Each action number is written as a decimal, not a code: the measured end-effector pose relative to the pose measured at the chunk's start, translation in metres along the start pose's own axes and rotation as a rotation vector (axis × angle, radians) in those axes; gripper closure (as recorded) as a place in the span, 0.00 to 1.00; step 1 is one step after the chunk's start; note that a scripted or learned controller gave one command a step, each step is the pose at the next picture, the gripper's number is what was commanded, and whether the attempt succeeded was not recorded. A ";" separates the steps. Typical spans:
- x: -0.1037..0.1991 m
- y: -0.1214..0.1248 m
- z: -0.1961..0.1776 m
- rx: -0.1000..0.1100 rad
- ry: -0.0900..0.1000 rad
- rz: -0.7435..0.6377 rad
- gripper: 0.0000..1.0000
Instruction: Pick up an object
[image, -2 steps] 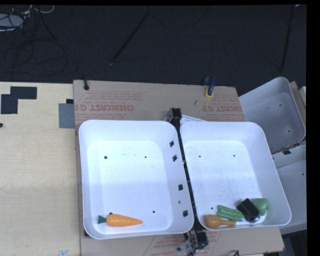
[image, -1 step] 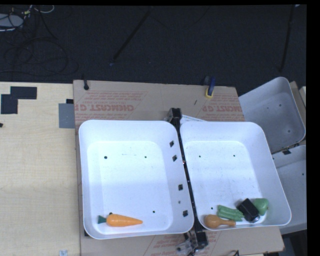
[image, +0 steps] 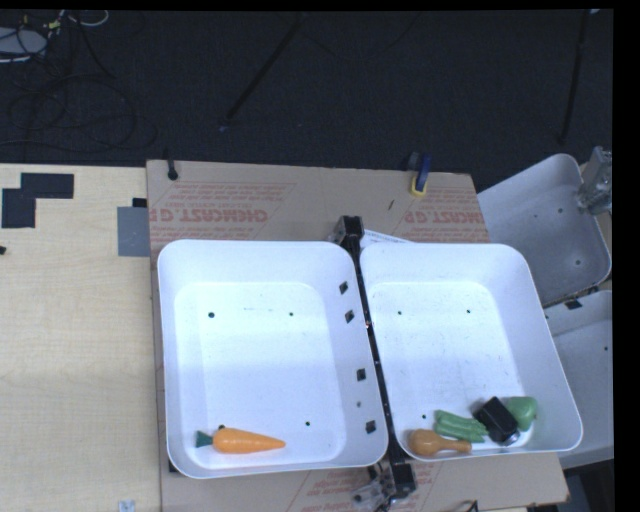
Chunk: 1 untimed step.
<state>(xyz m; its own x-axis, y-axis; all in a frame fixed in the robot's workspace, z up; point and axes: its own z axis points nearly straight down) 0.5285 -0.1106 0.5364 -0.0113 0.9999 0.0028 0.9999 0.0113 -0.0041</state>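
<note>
Two bins: white, shallow, side by side on a cardboard sheet (image: 260, 205), touching along the middle seam
Left bin (image: 165, 330): just one thing in it, down by the near wall
Right bin (image: 545, 320): a little cluster jammed into the near right corner
Carrot (image: 250, 441): the lone item in the left bin and my guess for the easiest pick, since it has open floor on three sides
Carrot axis: lies flat, long axis running left-right along the near wall, green stub to the left, pointed tip to the right toward the seam
Green pod (image: 460, 426): right bin, long axis roughly left-right with a slight slant, touching the neighbours
Orange gourd thing (image: 436, 444): just in front of the pod, fat end left, thin neck pointing right
Black block (image: 496, 419): tilted, sitting against the pod and a round green piece (image: 523, 408) behind it
Which is nearer: the arm comes in from the right, so the corner cluster is on its side, while the carrot is well apart across the seam
What the move turns on: for the carrot, I'd say closing across the short width, i.e. squeezing front-to-back
Risk: cluster is crowded against two walls, so a grab there looks fiddly
Gripper: open or closed, can't tell from this shot
</note>
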 end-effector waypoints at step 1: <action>0.090 0.009 0.003 0.001 0.000 0.001 1.00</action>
<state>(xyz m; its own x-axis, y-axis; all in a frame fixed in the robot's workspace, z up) 0.5359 -0.0205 0.5333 -0.0108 0.9999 0.0023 0.9999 0.0108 -0.0051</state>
